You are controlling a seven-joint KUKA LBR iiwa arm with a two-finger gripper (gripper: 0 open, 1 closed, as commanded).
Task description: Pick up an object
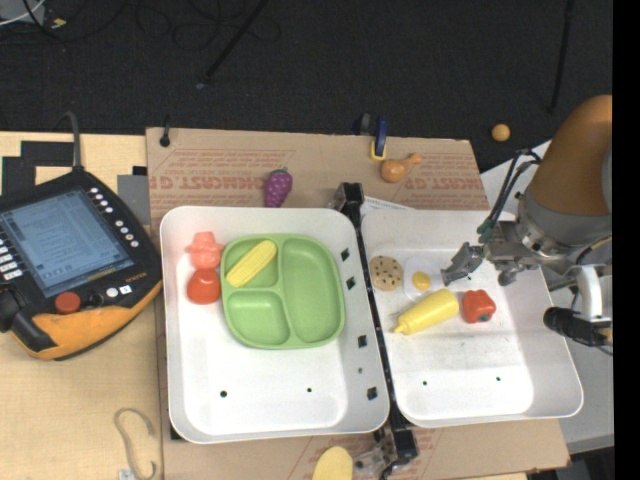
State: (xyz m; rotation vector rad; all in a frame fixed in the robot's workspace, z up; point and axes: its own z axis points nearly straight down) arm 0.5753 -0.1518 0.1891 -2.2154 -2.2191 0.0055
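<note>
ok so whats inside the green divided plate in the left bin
A yellow corn cob lies in the upper left compartment of the green plate. The other two compartments show bare green. The patch of plate under the cob is covered.

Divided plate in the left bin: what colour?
Light green divided plate, clearest in the camera view.

We count two white bins: the left bin [190,388] and the right bin [540,388]. The left one holds one green divided plate [300,313], one yellow corn cob [249,262] and one red-and-pink toy [204,268]. The right one holds one cookie [386,272], one yellow bottle [428,312], one red toy [478,306] and one small yellow piece [421,281].
</note>
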